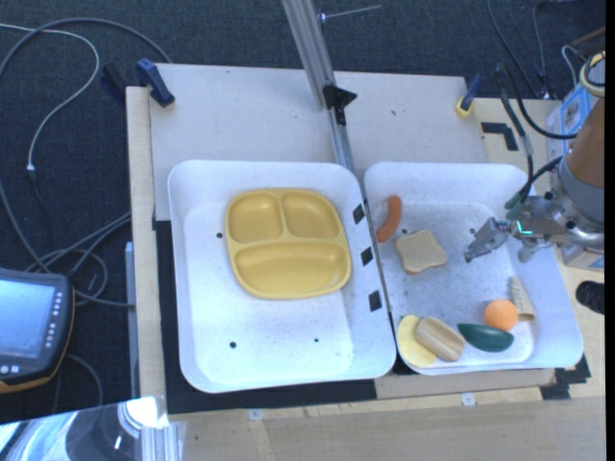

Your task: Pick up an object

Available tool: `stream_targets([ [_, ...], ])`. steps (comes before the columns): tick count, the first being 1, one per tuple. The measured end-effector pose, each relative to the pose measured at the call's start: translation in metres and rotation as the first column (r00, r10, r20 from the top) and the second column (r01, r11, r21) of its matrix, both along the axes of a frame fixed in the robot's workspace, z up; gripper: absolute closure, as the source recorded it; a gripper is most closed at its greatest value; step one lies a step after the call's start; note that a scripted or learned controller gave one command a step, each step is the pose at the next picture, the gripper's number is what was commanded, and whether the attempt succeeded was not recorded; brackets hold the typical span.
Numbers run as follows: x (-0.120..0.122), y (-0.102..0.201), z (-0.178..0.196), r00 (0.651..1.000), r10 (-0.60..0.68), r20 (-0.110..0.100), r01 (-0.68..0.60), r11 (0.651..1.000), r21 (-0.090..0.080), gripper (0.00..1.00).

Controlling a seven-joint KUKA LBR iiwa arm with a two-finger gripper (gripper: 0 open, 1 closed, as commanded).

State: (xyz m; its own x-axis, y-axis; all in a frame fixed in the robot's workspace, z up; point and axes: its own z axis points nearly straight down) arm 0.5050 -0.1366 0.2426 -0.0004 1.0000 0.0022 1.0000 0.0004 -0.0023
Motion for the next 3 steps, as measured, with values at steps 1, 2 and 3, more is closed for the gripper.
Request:
stream_targets([
  [1, 0.001, 0.005, -0.043, 1.000, 0.000, -0.005, 0.000, 1.000, 0.001, 0.00],
  [2, 0.005, 0.012, -0.089, 1.000, 0.000, -0.005, 0.000, 1.000, 0.001, 0.00],
  [3, 0.010, 0.010, -0.150, 1.000, 0.000, -0.006, 0.000, 1.000, 0.001, 0.00],
])
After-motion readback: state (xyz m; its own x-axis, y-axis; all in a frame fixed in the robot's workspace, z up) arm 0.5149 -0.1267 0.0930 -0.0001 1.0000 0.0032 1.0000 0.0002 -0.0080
